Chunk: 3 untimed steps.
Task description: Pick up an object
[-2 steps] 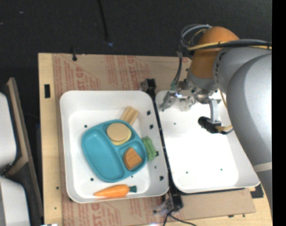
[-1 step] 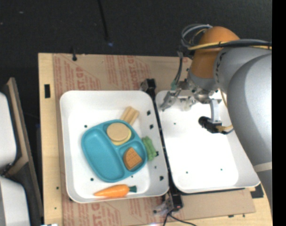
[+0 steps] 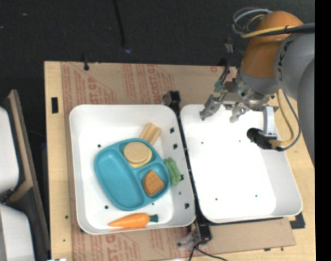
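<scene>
The fingers (image 3: 209,106) hang spread over the right bin (image 3: 252,200); a blue tray (image 3: 117,184) and carrot (image 3: 130,220) lie in the left bin (image 3: 86,129).

The bench (image 3: 108,86) has a brown sheet with red print over its top. 2 white bins sit on it side by side, the left bin (image 3: 81,145) touching the right bin (image 3: 236,194).

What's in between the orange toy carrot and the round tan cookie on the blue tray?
In the camera view, the blue divided plastic tray lies between the orange toy carrot and the round tan cookie.
</scene>
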Tool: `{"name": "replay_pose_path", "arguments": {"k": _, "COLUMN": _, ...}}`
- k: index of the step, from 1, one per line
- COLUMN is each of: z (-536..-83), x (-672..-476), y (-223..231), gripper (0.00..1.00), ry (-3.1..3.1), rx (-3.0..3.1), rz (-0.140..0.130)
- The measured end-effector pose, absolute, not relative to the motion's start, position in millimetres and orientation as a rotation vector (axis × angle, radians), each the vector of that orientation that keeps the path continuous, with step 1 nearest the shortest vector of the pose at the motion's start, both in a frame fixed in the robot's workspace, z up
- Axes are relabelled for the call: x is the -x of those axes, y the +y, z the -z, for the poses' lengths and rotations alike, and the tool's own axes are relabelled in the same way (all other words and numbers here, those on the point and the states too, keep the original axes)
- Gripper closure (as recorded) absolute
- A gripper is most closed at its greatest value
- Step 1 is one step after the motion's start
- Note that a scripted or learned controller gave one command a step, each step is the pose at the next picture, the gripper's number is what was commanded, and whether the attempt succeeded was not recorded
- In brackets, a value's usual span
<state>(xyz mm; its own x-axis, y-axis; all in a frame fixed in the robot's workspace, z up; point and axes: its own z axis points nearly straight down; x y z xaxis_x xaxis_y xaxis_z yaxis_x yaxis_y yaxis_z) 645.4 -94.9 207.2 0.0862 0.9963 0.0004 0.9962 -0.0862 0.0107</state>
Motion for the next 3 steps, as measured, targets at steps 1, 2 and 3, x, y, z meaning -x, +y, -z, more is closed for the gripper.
{"name": "replay_pose_path", "arguments": {"k": 1, "z": -95.5, "x": -629.3, "y": -98.1, "gripper": 0.00, "ry": 2.225, "rx": -2.227, "rz": 0.009}}
{"name": "replay_pose_path", "arguments": {"k": 2, "z": -100.9, "x": -604.3, "y": -99.1, "gripper": 0.00, "ry": 2.220, "rx": -2.222, "rz": 0.000}}
{"name": "replay_pose_path", "arguments": {"k": 3, "z": -206.4, "x": -608.0, "y": -86.0, "gripper": 0.00, "ry": 2.240, "rx": -2.191, "rz": -0.011}}
